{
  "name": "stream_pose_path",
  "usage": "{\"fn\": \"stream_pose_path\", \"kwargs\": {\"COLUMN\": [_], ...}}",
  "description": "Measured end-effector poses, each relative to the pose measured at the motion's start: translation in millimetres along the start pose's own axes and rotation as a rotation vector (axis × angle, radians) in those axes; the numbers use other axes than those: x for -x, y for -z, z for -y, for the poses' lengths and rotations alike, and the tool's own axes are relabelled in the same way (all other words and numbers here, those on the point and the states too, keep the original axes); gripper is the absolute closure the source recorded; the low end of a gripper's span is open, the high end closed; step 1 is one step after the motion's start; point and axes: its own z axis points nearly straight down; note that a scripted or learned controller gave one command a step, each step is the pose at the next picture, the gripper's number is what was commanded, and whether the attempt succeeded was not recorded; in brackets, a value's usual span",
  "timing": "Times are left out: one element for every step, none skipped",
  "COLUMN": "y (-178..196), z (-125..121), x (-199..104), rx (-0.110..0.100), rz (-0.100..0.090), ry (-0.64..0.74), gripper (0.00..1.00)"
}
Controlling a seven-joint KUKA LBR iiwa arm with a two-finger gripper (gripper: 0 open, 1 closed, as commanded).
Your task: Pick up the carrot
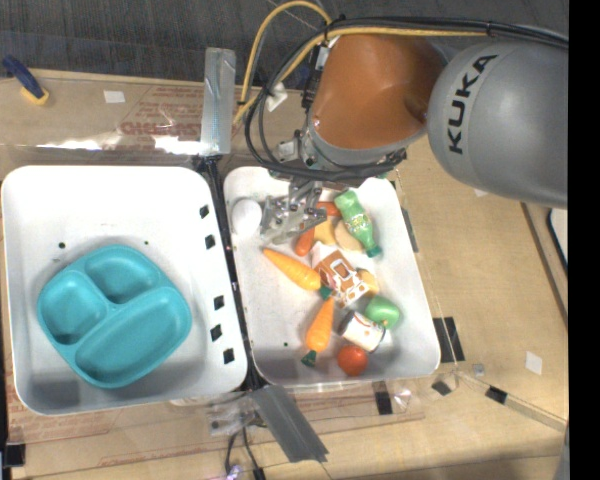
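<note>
In the right bin (pixel 280 343) an orange carrot (pixel 292 270) lies slantwise near the middle-left. A second carrot (pixel 320 328) with a green stem end lies lower down, next to a red tomato (pixel 352 360). My gripper (pixel 288 216) hangs low over the bin's upper part, just above and slightly left of the first carrot, under the arm's orange band (pixel 370 88). A small orange piece (pixel 307 240) shows right below the gripper. I see nothing held.
Crowded around the carrots are a green bottle (pixel 355 220), an orange-and-white carton (pixel 342 278), a green toy (pixel 383 313) and a white ball (pixel 245 213). The left bin (pixel 40 208) holds a teal divided plate (pixel 115 313). Cables (pixel 270 88) hang behind the wrist.
</note>
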Motion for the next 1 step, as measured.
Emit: {"fn": "stream_pose_path", "kwargs": {"y": [-4.3], "z": [36.4], "x": [-32.4], "rx": [-0.004], "rz": [0.002], "ry": [-0.018], "gripper": [1.00]}}
